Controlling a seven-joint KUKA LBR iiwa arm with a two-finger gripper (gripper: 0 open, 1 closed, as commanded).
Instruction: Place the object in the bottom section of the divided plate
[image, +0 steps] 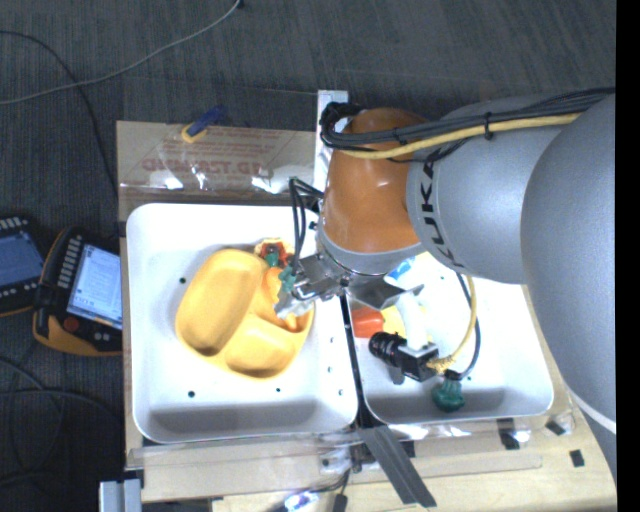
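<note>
Here the hand (292, 290) hangs over the divided plate (215, 300).

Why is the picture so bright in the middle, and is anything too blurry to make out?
In the camera view, the white bins glare under strong overhead light, washing out detail near the right bin; the arm looms large and soft-edged close to the lens; small items by the yellow divided plate and the claw blur together.

Bore two shallow white bins side by side: left bin (160, 400) with the yellow divided plate (235, 310) inside, right bin (520, 390) touching it along the middle. Also carried a clear plastic bag (215, 160) behind the left bin.
</note>
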